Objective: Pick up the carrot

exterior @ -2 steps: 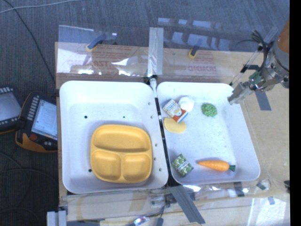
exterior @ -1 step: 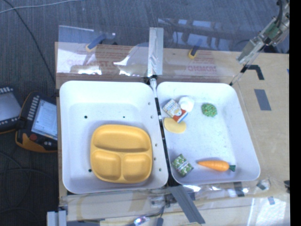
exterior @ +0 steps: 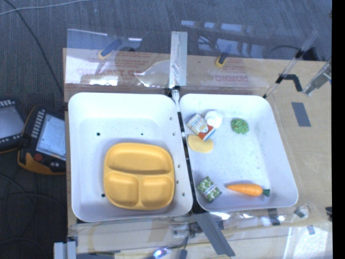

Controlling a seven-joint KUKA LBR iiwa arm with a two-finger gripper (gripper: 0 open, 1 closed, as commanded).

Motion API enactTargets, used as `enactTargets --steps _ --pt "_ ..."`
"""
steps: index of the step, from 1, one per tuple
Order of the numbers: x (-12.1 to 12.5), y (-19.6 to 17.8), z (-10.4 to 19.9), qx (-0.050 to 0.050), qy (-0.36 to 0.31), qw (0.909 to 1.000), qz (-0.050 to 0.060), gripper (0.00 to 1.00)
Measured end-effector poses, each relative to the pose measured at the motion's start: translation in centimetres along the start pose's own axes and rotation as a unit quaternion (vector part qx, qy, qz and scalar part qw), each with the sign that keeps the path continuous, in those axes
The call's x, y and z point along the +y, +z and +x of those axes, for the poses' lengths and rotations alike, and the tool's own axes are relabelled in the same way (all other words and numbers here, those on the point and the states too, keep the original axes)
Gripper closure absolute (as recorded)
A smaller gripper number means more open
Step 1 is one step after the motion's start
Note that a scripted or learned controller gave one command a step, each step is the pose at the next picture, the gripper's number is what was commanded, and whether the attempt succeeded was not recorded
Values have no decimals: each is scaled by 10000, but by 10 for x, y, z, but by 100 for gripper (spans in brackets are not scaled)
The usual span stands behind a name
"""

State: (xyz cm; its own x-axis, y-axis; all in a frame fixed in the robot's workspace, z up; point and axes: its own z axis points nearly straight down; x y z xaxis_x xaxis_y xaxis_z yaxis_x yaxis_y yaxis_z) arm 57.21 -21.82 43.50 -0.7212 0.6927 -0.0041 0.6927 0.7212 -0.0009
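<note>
Carrot [exterior: 245, 189] lies lower right of the frame, in the right bin [exterior: 280, 144], lengthwise left to right, with its green top pointing at the right wall. A small green block [exterior: 207, 189] sits just beside its tip. Best play, I'd say: drop straight down on the thick orange middle, close across its narrow width, and stay clear of the block and the near wall.

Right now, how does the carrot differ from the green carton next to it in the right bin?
The carrot is orange, long and tapered, lying flat with its green top toward the bin's right wall; the green carton is short, boxy and patterned green and white. The carrot sits further right, the green carton nearer the divider. Both lie apart from each other near the front wall of the right bin.
</note>
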Motion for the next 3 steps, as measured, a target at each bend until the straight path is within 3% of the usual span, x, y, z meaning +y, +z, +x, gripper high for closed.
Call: enactTargets --steps 1,2,3 --pt "-14 0 6 -4 -2037 9790 -7 100" --pt "15 1 -18 -13 -4104 9119 -17 100" --pt "18 0 -24 -16 -5974 8019 -22 100"
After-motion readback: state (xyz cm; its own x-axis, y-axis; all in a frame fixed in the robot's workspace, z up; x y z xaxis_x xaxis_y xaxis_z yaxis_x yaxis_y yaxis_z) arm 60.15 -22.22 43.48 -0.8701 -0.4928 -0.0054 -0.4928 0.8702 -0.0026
